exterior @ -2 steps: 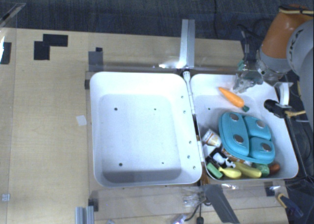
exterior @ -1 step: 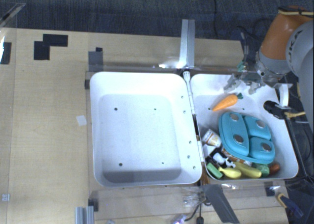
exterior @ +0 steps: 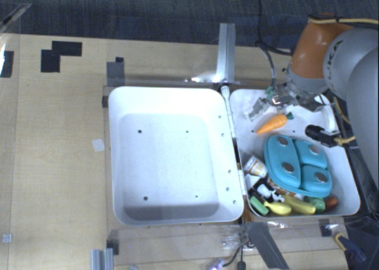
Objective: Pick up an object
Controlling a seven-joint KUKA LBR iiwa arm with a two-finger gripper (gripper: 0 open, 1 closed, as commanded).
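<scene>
My gripper [exterior: 267, 102] hangs over the back of the right bin [exterior: 353, 187], on the end of the grey arm with the orange band that comes in from the right. Just in front of it, an orange carrot [exterior: 272, 124] lies on the bin floor, apart from the gripper. A large blue moulded tray [exterior: 298, 165] takes up the middle of the bin. At the front lie a yellow banana [exterior: 291, 206], a green piece [exterior: 257, 205], a small black and white item [exterior: 264, 191], a white piece [exterior: 255, 166] and a red piece [exterior: 330, 202].
The left bin [exterior: 169, 103] stands beside the right one, with a thin wall between them. A metal post [exterior: 226, 50] rises behind that divide. The arm's bulk covers the right bin's back right corner.
</scene>
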